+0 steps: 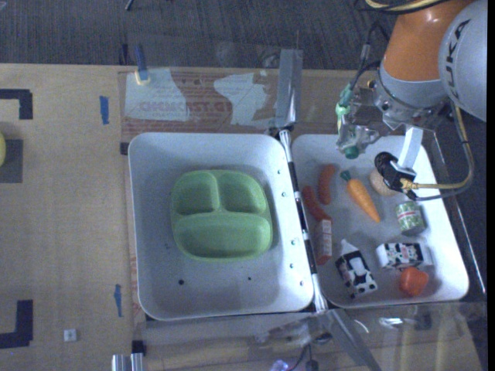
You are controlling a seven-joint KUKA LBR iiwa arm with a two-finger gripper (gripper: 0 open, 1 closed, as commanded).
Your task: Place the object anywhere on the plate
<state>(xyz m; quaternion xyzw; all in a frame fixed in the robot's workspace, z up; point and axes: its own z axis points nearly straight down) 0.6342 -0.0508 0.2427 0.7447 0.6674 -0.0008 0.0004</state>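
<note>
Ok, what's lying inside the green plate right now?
Nothing visible: the green plate shows three bare compartments. The carrot and other toys sit in the right bin. Nothing covers the plate.

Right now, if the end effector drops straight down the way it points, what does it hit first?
Probably bare floor of the right bin near its back left corner. The end effector hangs just above the red sausage and carrot; depth is unclear.

Blue tape strips point(104, 109) on bench point(62, 207)

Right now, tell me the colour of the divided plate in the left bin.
The plate is light green all over, seen clearly in the camera view.
</note>
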